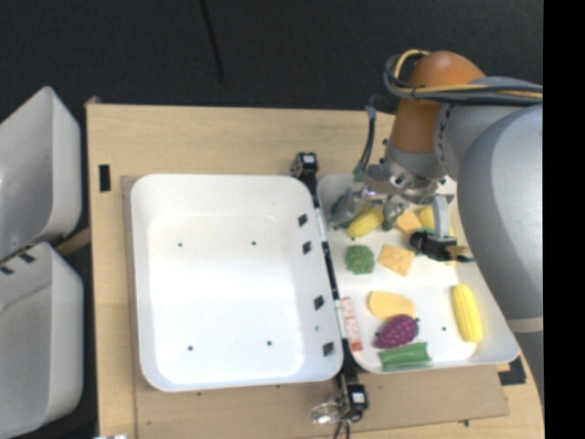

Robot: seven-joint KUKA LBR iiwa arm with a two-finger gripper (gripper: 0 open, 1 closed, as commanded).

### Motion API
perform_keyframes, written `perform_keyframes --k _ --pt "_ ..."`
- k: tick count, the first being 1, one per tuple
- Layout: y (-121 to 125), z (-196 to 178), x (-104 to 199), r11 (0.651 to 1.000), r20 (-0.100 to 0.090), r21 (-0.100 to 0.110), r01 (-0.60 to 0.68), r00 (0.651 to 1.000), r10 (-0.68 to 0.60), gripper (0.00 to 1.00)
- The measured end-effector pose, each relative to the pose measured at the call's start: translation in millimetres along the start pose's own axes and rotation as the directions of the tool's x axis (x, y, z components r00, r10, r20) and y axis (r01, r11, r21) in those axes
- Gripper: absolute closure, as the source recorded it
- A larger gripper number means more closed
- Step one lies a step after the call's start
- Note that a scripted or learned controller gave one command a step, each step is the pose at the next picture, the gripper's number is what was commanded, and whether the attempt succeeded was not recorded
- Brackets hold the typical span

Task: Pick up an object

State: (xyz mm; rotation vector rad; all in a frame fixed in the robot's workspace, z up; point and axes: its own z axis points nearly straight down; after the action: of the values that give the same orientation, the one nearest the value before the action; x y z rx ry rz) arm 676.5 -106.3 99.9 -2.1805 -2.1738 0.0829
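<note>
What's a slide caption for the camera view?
Gripper low over a yellow toy in the right bin of play food.

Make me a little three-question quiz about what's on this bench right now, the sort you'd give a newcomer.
1. True or false: all the toy foods lie in the right bin.
2. Which item lies nearest the front edge of that bin?
A. the corn cob
B. the green bean pod
C. the cheese wedge
3. Fill in: the gripper hangs over the ____ end of the right bin, close to a small yellow piece.

Key
1. True; the left bin has only bare white floor.
2. B, just in front of the purple grapes.
3. Far.
</note>
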Motion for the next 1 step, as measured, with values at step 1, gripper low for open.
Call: perform_keyframes --k 1 --pt "0.1 0.0 0.1 1.000 0.000 0.000 0.001 1.000 -0.001 0.00"
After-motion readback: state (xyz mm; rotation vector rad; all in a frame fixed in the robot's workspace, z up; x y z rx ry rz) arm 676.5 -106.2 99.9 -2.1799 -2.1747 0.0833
